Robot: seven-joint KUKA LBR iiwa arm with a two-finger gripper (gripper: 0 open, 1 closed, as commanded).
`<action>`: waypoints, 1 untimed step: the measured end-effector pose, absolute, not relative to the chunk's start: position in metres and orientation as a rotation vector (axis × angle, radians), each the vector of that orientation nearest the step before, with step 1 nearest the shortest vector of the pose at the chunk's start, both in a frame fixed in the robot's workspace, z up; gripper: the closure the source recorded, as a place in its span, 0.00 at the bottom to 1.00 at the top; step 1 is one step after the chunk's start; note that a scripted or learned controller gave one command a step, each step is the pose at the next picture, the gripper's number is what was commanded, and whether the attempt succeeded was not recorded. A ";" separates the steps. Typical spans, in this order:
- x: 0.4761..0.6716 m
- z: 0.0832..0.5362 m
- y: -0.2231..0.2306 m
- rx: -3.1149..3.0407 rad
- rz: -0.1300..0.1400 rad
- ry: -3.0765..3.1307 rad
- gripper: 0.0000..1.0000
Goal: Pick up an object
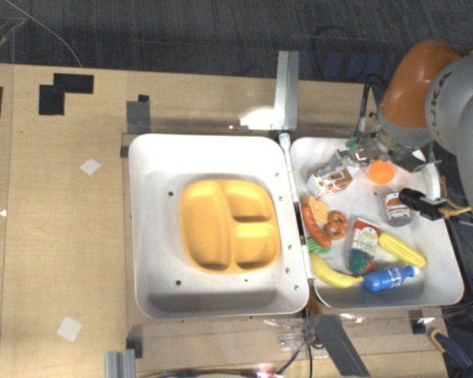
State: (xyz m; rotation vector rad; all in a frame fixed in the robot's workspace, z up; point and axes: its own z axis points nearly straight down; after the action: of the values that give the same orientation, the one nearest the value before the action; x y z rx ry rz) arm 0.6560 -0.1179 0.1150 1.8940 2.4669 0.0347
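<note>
Left bin [142,211]: yellow tray [227,225] occupies centre; margins along walls passable. Right bin [449,278]: items crowded throughout; arm [437,93] overhangs its far-right corner.

Pale, matt wood-look bench top [55,235] under two smooth white plastic bins, left [142,235] and right [449,278]. Glossy yellow plastic divided tray [225,225], shiny blue plastic bottle [388,277], smooth yellow plastic banana [331,272]. Brushed metal post [287,93]; smooth grey arm casing [461,109] with a glossy orange band [414,85].

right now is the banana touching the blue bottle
Touching: the camera view shows the banana's right tip meeting the blue bottle's left end with no white bin floor between them.
</note>
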 end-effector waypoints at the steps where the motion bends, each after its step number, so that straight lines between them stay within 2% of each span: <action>1: 0.660 0.110 -0.108 1.821 0.030 2.506 0.00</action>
State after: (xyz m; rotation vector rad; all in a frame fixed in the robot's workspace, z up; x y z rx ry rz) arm 0.6602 -0.1075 0.1103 1.8214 2.5061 0.0304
